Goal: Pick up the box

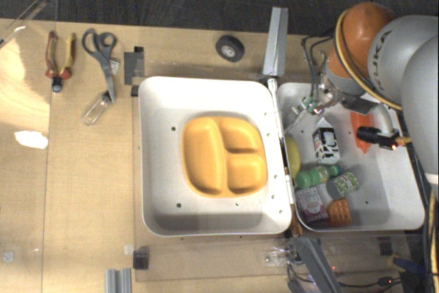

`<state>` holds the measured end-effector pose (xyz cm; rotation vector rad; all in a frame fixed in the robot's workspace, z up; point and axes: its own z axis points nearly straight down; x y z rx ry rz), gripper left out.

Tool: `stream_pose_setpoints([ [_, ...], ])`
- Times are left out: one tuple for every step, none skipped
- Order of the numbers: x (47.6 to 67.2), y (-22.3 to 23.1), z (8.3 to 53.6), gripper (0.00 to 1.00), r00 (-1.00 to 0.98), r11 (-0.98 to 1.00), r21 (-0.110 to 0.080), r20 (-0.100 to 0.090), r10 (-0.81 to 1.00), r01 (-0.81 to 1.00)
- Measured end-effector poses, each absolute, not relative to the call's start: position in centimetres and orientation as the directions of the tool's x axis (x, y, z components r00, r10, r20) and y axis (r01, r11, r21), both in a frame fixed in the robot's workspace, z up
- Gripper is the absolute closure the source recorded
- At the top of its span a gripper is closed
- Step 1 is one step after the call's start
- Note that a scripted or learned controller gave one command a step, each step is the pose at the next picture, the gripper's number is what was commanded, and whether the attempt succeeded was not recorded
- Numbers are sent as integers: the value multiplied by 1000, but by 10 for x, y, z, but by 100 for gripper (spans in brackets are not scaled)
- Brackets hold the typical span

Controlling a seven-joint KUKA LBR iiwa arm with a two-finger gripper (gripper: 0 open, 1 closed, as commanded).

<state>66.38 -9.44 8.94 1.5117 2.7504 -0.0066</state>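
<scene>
The arm is reaching in over the right bin [411,213], its grey bulk and orange band covering the far corner. The hand [314,104] seems to be hanging near the bin's upper left part, but I cannot tell from here whether it is released or clenched; nothing is visibly in its grip.

The box [326,144], a small white and black carton, is lying just below the hand on the bin floor, apart from the cluster nearer the front: a green bottle [314,176], a purple packet [310,202] and an orange piece [340,212]. A yellow thing [293,156] is lying against the left wall, near the box. The left bin [158,147] is holding a yellow divided tray [223,154].

To do this well, I think the hand should be coming straight down over the carton, closing across its narrower sides, and keeping clear of the yellow thing and the wall. Lifting slowly should be showing whether the grip has taken.
</scene>
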Motion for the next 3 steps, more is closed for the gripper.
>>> stream_pose_setpoints([
  [667, -92, 102, 100, -538, 539, 12, -12, 843, 842],
  [663, -14, 188, 100, -452, 452, 9, -3, 892, 892],
  [642, -181, 134, 100, -773, 773, 3, -6, 634, 634],
])
